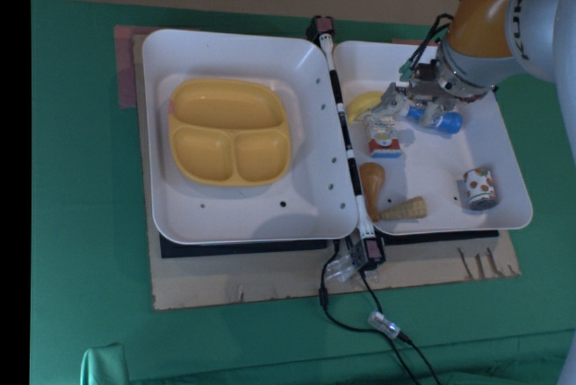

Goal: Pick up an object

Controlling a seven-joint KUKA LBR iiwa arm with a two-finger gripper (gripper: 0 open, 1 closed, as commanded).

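The right bin holds several small objects. A yellow banana lies at its left side. Below the banana stands a small red and white carton. To the carton's upper right lies a blue bottle. My gripper hangs low over the bin between the banana and the blue bottle, close to both, and its body hides part of the bottle. A patterned can lies near the right wall. A brown wooden piece and an ice cream cone rest at the front left.
The left bin holds a yellow divided plate. A rail with black clips runs between the bins. Cables trail over the green cloth in front. The arm reaches in from the upper right.
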